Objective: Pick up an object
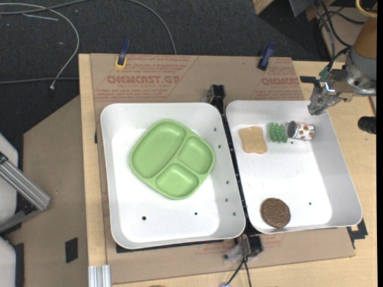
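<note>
Two shallow white bins side by side on the tabletop (90, 160). In the left bin (119, 220), a green three-compartment plate (172, 158), lying flat near the centre. In the right bin (335, 184), along the far side: a tan slice of toast (253, 140), just beside it a small green ridged item (276, 132), then a white cup with red spots (302, 131), tipped on its side. Near the front edge, a round brown patty (275, 212), well apart from the others. Jaws (316, 106) over the right bin's far right corner, above and just beside the cup, holding nothing visible; opening too small to tell.
</note>
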`<action>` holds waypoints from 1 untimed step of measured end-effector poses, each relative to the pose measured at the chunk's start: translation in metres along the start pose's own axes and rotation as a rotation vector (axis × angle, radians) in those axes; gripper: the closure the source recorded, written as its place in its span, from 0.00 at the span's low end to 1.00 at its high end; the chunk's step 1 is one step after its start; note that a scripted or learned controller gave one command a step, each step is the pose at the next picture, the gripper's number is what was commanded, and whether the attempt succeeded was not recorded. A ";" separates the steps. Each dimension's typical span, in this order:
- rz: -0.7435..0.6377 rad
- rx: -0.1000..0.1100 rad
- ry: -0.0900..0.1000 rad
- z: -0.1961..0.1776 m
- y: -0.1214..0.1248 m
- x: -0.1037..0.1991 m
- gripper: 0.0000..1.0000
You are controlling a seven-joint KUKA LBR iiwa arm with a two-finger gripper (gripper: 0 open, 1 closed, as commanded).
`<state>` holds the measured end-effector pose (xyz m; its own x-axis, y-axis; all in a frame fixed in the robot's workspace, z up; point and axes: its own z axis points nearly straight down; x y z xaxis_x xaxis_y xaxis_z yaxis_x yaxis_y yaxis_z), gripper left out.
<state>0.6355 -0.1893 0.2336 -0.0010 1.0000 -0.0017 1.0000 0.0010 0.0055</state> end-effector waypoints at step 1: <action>-0.005 0.007 0.005 0.003 -0.011 0.060 1.00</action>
<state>0.6248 -0.1292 0.2305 -0.0060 1.0000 0.0032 1.0000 0.0060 -0.0018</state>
